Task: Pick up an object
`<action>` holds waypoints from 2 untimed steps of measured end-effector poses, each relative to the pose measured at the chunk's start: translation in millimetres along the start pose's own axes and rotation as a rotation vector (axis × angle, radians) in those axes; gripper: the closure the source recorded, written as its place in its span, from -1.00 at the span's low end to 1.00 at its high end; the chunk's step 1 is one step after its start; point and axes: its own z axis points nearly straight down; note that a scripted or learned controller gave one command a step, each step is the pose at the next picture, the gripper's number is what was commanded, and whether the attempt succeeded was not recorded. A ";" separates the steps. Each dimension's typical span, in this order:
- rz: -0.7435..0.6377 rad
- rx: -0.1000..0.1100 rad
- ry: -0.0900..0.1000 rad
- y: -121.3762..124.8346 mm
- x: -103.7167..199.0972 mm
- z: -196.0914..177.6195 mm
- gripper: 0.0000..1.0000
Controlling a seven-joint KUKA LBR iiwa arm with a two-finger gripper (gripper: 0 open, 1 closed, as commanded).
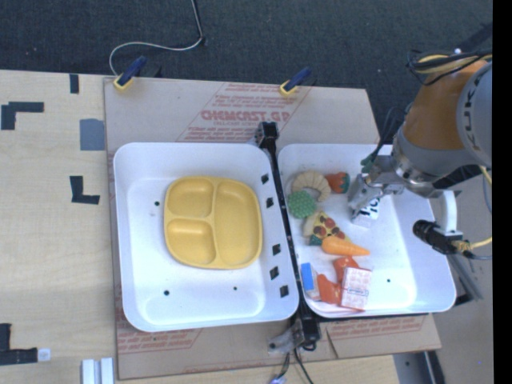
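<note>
Grey arm (468,138) with broad orange band, yellow and black cables at 12 o'clock. Metallic grey gripper (366,201), black markings.

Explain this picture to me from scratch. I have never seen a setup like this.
One camera looks down at a slant on a bench with two shallow white bins. The grey and orange machine at the right is a robot arm; its two-finger gripper hangs low over the right bin, close above a small white object with dark markings. I cannot tell whether it holds anything. The left bin carries a yellow divided tray. The right bin holds toy food: a carrot, a pizza slice, a green round piece, and a small printed packet.
</note>
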 end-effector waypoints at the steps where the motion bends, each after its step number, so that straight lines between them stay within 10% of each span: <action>1: 0.000 -0.014 -0.003 20.7 34.2 85.6 -1.00; 2: 0.001 -0.033 -0.008 -50.5 36.4 91.2 -1.00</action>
